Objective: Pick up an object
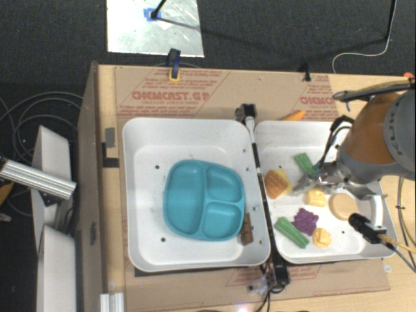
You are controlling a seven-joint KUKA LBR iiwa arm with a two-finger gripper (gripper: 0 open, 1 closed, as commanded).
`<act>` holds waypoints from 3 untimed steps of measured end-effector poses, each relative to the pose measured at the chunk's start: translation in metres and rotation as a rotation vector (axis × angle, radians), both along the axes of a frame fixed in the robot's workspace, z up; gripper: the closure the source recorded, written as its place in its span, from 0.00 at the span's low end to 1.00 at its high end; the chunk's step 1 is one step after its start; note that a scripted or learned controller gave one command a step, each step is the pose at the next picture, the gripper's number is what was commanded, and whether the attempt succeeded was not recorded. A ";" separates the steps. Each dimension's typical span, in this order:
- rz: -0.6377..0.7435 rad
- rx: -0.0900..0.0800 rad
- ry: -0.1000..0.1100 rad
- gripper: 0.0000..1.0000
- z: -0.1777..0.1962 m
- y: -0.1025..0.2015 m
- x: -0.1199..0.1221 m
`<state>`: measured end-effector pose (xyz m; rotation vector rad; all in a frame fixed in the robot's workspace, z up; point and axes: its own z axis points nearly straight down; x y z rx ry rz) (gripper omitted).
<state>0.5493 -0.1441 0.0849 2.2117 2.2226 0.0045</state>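
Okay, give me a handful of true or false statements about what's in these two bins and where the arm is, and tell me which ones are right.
1. The blue plate lies in the left bin. True.
2. The purple toy lies in the left bin. False: it is in the right bin, between a green piece and a yellow piece.
3. The arm reaches over the right bin. True.
4. The blue plate has one undivided well. False: ridges split it into three compartments.
5. The right bin holds a single toy. False: it holds several small toys.
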 end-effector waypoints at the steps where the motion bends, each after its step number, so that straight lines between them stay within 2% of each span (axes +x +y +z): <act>1: -0.005 0.005 0.010 0.00 -0.001 0.026 -0.055; 2: -0.005 0.003 0.007 0.00 -0.001 0.005 -0.063; 3: -0.004 0.002 0.002 1.00 0.010 0.005 -0.061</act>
